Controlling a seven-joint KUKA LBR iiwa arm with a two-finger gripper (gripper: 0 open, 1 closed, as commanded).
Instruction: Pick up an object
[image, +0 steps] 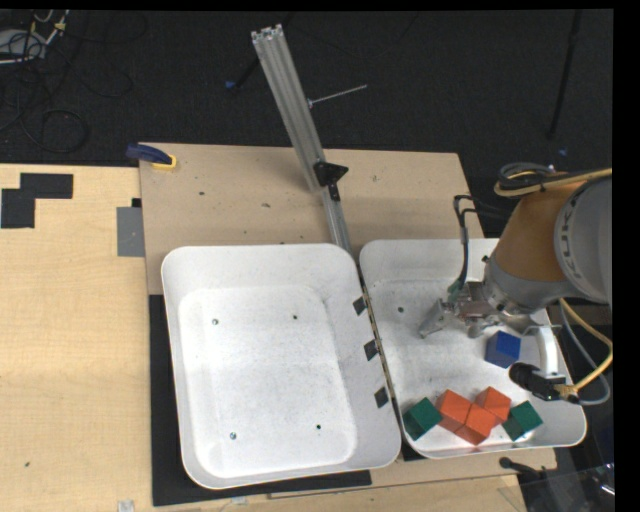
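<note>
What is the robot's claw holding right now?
Nothing that can be seen. The gripper hangs over bare floor of the right bin, apart from the blue block.

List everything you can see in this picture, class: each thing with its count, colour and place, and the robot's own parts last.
Bins: 2, white, side by side on the bench; left bin, right bin.
Green blocks: 2, at the near edge of the right bin, one at each end of the cluster.
Orange blocks: 3 or so, packed together between the green ones; exact count hard to tell.
Blue block: 1, right bin, beside the gripper.
Metal rail: 1, silver, slanting from the top down to between the bins.
Clamp: 1, blue and yellow, far left corner of the bench.
Arm: 1, grey with orange band, reaching in from the right.
Gripper: 1, low over the right bin.
</note>
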